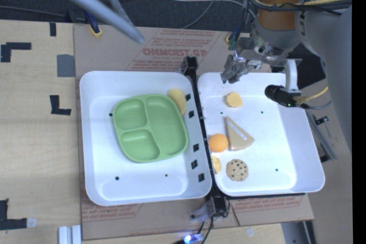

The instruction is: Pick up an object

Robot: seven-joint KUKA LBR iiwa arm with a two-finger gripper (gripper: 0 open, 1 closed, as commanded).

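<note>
- The claw (233,72) hangs over the right white bin's (297,140) far-left corner; how open it is cannot be told.
- A small yellow round piece (234,100) lies just beside it.
- A green divided plastic plate (150,127) sits in the left white bin (94,140).

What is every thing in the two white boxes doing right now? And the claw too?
green plate: flat in the left bin, nothing on it
yellow piece: beside the plate's rim, left bin
yellow round piece: loose in the right bin, below the claw
orange ball: touching the wedge
wedge: lying flat
cookie: lying flat
claw: above the right bin, holding nothing
</note>
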